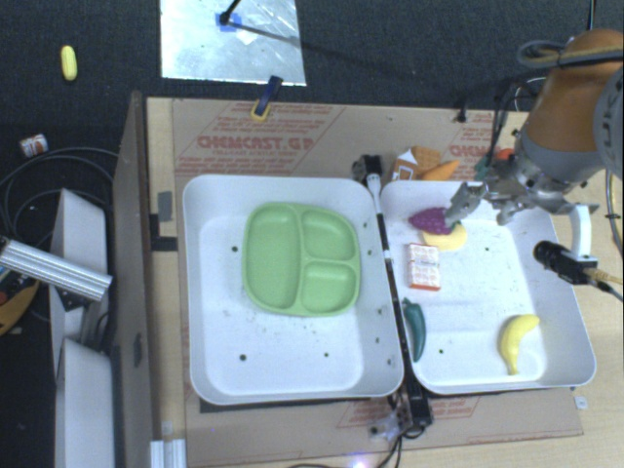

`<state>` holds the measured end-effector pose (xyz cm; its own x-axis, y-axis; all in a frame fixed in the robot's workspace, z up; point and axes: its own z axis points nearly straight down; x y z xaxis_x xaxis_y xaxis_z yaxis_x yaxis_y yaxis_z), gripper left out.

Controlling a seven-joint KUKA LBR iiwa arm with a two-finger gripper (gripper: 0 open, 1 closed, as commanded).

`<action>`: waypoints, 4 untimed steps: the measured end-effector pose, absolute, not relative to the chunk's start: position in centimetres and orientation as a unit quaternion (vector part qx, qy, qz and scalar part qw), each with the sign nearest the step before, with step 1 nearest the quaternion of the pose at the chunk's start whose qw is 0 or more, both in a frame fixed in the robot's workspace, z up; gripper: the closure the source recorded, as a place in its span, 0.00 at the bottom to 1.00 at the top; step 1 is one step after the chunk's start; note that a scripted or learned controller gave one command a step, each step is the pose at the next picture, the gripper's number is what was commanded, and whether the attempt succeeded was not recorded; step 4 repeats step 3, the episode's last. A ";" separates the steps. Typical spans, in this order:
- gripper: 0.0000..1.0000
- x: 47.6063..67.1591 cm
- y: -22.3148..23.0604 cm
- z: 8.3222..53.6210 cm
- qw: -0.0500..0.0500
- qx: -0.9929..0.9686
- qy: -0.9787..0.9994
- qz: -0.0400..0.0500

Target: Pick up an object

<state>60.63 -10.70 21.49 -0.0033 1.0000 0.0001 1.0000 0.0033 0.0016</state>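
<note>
Two white bins are seen side by side, with the gripper [456, 214] lowered at the purple object [429, 220].
Jaw state cannot be told; the purple object lies on a yellow piece [448, 238] in the right bin [565, 310], near a banana [517, 340].

Bins [292, 383] white. Tray [299, 259] pale green. Banana [518, 341] yellow. Purple item [430, 219] on yellow disc [450, 239]. Carton [424, 266] white with red print. Dark green pepper [415, 328]. Orange carrot [441, 171]. Arm [575, 105] grey, orange band.
</note>
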 end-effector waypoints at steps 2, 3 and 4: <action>0.00 66.8 -12.9 7.9 -0.001 0.705 0.709 -0.001; 1.00 67.0 -12.9 9.6 0.002 0.705 0.710 0.001; 1.00 67.0 -12.9 9.6 0.002 0.705 0.710 0.001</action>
